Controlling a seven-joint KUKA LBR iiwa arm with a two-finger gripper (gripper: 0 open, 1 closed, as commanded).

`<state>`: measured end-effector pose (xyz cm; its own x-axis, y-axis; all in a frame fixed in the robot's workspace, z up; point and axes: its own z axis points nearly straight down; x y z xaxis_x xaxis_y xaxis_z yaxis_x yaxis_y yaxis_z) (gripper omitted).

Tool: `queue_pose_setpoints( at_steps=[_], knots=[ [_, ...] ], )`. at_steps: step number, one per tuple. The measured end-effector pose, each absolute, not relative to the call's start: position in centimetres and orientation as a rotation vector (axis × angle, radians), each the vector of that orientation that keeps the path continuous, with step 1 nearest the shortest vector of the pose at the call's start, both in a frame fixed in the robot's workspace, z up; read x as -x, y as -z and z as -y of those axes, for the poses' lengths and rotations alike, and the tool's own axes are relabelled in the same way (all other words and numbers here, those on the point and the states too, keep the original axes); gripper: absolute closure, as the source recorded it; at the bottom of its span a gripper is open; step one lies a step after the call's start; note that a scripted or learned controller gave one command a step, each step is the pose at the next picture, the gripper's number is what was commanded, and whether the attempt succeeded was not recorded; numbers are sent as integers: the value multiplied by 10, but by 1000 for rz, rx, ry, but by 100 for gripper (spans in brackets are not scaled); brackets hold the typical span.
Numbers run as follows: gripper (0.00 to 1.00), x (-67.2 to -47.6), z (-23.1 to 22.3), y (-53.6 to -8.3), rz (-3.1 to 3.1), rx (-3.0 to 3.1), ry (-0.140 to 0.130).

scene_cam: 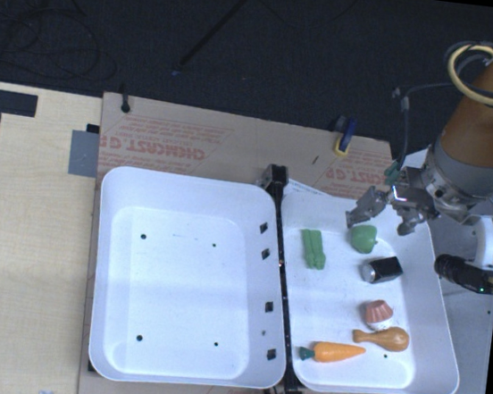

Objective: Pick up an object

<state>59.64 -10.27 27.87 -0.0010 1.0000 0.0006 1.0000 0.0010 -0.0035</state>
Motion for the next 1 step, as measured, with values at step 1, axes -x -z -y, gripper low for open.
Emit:
queue_pose_setpoints(
  at_steps=[1],
  knots=[
    [0,-642,123,-100,2222,2224,4]
  ],
)
